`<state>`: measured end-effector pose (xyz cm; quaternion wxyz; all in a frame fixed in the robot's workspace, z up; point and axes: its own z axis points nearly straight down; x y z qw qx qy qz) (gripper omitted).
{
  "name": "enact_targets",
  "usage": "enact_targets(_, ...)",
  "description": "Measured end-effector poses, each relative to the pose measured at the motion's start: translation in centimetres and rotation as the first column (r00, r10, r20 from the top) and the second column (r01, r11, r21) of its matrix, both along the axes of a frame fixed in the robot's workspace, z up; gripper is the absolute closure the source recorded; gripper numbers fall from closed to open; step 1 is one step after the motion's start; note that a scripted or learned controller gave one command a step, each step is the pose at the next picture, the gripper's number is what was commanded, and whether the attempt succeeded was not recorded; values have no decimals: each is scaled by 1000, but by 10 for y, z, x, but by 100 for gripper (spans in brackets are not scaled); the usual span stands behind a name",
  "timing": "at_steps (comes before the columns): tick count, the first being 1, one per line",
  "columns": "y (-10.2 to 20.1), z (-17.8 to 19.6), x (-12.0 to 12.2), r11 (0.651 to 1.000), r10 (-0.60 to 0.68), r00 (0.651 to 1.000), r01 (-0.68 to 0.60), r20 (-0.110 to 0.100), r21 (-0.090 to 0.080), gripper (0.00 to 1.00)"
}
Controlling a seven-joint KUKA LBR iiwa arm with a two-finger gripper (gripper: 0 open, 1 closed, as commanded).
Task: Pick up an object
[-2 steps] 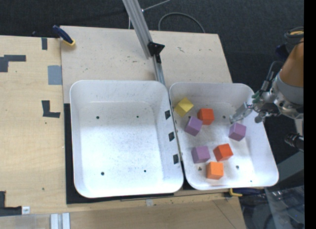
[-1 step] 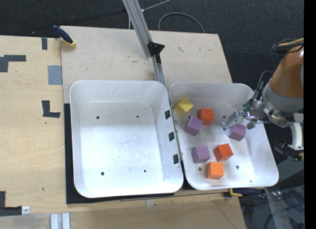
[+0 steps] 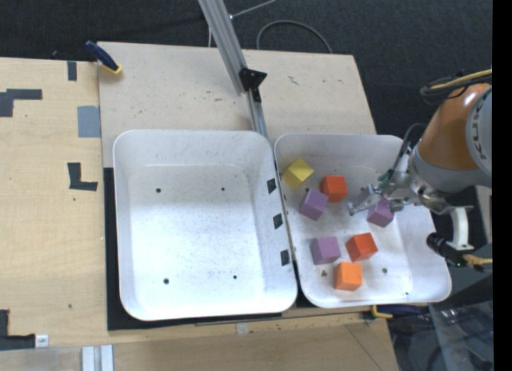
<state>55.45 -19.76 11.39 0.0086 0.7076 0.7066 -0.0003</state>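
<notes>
Starting on the left, the left bin has just a speckled white floor with a few dark dots. A metal pole slants down from the top toward the seam between the two bins.

The right bin is where all the blocks are: a yellow block near its top left corner, a purple block just below it, and an orange-red block beside those. Lower down sit another purple block, an orange-red one and an orange block.

The arm comes in from the right, wrist bent down into the bin, with the gripper low over the floor. A third purple block is right at its tip, but honestly I can't tell whether it has a grip on it.

No readable labels or writing anywhere.
</notes>
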Motion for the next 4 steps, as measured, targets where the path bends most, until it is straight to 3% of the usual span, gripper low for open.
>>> enact_targets(1,1,13,1,1000,1,1000,-1,2,3,100)
enact_targets(2,10,70,5,1000,4,1000,-4,-7,12,100)
enact_targets(3,7,134,6,1000,3,1000,-3,-6,10,100)
enact_targets(4,8,174,7,1000,3,1000,-3,-8,11,100)
